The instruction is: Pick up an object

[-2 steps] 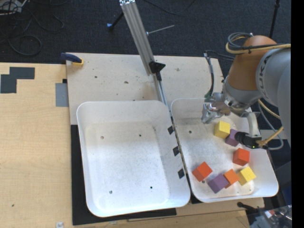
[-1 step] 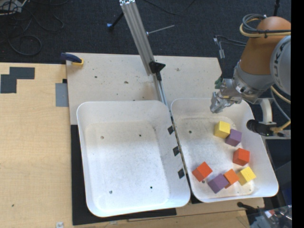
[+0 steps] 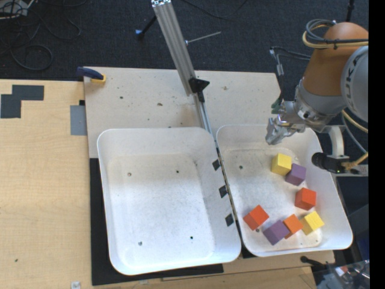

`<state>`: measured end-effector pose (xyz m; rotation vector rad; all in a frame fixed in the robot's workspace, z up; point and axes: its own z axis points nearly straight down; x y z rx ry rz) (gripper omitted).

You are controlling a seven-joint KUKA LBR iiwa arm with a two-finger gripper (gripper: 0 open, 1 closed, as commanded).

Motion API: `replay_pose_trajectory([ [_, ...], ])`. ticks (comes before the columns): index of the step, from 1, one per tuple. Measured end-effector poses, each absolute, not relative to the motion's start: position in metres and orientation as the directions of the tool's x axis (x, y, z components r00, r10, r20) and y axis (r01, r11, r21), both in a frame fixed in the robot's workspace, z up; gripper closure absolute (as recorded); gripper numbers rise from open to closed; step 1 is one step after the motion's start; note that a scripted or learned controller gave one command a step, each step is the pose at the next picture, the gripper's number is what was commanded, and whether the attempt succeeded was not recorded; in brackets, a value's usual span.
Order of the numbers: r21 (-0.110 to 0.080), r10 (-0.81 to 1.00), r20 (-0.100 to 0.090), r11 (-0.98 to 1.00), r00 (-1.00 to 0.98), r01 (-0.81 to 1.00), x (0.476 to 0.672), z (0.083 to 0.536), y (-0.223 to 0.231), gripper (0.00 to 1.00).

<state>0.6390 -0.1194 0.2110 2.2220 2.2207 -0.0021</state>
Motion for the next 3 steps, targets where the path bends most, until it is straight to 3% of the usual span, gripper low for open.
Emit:
replay_pose_trajectory([
  [1,-0.005,1.0,0.002,0.003,-0.003,1.0,0.612,0.211,-0.077,1.0],
  [3,-0.006,1.0,0.002,0.004,-0.004,1.0,0.58,0.228,0.015,1.0],
])
